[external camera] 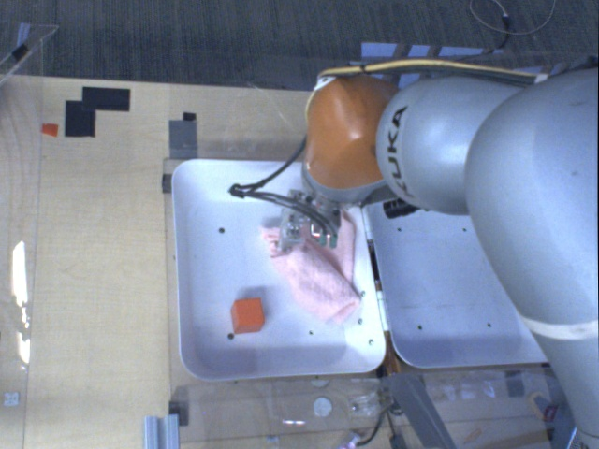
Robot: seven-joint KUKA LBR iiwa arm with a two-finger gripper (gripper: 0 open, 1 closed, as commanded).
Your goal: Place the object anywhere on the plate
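In the camera view, the arm [487, 157] is reached in from three o'clock, its orange band [346, 138] held over the left bin [201, 344]. The gripper [307, 232] is pointed down onto a pink cloth [323, 274]; its opening cannot be told. An orange block [248, 315] is seen at seven o'clock of the cloth, apart from it. The right bin [449, 325] is partly covered by the arm.
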